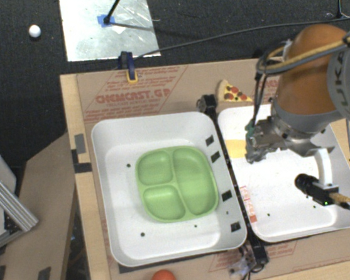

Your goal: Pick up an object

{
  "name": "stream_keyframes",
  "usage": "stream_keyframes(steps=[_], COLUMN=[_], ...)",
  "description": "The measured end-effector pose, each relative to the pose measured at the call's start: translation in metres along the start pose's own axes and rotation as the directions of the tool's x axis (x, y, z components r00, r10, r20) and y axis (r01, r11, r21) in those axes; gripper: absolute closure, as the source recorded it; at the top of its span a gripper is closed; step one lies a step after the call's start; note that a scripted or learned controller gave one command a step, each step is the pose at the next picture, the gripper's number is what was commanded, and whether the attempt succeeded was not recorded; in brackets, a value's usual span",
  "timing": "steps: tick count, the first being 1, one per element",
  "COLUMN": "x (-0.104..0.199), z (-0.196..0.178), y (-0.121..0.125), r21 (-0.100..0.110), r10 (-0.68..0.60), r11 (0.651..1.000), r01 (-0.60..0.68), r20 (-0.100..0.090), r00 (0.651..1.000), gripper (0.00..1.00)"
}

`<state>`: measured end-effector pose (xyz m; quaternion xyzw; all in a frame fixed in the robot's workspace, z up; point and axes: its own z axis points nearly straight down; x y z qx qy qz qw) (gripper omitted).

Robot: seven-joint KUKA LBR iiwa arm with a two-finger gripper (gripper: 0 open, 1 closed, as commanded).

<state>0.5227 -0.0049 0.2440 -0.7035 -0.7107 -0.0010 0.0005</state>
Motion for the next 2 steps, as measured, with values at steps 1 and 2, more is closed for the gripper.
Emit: stream_keyframes(steps=[1, 2], x=[0.056, 0.11], z=[-0.002, 0.024], y=[0.006, 0.007], r21=[-0.001, 0.002], r10=[0.0, 0.0], r11=[1.0, 1.0], r01=[0.0, 0.0], r20=[-0.001, 0.0], r00=[1.0, 1.0], gripper=[1.0, 1.0])
